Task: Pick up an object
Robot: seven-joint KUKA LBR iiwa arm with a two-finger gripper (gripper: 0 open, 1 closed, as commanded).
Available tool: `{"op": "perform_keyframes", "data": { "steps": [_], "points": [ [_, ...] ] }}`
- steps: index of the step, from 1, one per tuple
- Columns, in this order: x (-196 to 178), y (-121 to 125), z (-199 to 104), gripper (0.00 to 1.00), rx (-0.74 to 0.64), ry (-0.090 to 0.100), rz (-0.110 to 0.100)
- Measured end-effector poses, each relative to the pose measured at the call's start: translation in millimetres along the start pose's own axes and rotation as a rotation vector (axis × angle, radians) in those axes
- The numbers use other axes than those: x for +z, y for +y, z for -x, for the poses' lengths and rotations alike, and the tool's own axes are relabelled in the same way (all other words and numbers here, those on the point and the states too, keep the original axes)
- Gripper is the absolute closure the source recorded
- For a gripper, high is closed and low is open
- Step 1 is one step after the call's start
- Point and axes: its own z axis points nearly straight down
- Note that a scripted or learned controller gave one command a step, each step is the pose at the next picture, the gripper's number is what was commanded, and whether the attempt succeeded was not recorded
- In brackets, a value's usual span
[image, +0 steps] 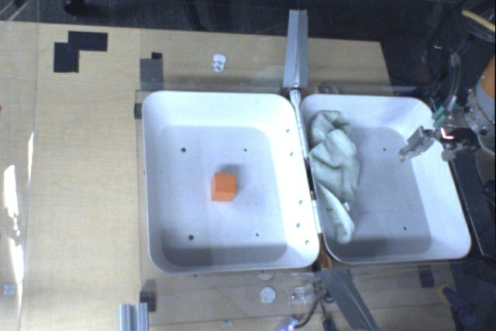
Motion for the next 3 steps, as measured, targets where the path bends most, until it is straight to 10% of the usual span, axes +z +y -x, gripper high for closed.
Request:
{"op": "perform_keyframes", "data": {
  "steps": [1, 2, 3],
  "points": [
    [154, 49, 41, 0.00, -0.104, -0.001, 0.001],
    [141, 52, 41, 1.00, -0.105, -0.002, 0.007],
    [29, 132, -9, 1.00, -0.132, -0.002, 0.005]
  ]
}}
